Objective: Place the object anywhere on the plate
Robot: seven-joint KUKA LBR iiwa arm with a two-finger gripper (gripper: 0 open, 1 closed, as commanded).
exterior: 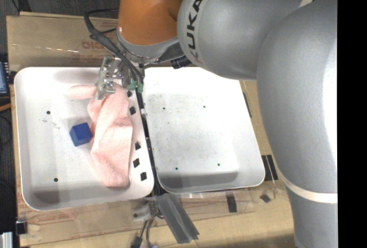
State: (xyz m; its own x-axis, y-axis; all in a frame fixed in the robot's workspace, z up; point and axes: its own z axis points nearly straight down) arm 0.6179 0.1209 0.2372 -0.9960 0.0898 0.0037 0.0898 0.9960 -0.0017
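Observation:
A pink cloth (112, 138) lies in the left bin (34, 126), stretching along its right wall from the near corner up to the gripper. My gripper (106, 90) stands over the back middle of that bin, and the cloth's narrow upper end is drawn up and pinched between its fingers. A small pale pink piece (80, 91) lies on the bin floor just left of the gripper; I cannot tell what it is. A blue cube (81, 134) rests on the floor left of the cloth, apart from the gripper.
The right bin (200, 126) sits beside the left one, and a dark divider with white marks (140, 138) runs between them. The big grey arm covers the right side and the back. A cardboard sheet (57, 35) lies behind the bins.

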